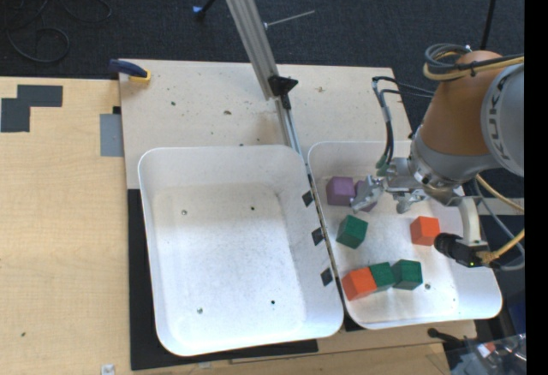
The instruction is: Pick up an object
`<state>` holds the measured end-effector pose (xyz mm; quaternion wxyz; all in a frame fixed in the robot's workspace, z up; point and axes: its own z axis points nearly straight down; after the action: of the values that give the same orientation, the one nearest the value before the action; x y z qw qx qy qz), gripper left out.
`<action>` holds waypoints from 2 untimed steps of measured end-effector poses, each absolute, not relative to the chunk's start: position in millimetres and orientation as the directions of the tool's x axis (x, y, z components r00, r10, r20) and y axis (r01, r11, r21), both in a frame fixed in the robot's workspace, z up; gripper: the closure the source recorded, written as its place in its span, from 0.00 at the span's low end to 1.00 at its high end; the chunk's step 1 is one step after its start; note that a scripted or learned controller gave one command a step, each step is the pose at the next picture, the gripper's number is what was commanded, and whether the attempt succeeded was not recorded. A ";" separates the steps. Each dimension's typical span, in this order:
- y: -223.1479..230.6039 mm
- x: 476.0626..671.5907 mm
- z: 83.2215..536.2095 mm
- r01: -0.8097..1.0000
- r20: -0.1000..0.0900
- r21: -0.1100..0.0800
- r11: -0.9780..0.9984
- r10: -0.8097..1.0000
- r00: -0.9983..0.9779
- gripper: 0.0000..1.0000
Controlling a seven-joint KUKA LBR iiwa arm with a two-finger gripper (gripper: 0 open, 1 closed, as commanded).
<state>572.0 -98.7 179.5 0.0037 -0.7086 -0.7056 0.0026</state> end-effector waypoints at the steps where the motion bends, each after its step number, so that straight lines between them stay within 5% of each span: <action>1: -100.5 574.0 134.8 1.000 0.001 -0.008 -0.002 1.000 0.002 0.00; 2: -99.0 576.9 93.2 1.000 0.003 0.005 -0.003 1.000 0.003 0.00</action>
<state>576.9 -99.0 93.2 -0.0008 -0.7083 -0.7059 -0.0028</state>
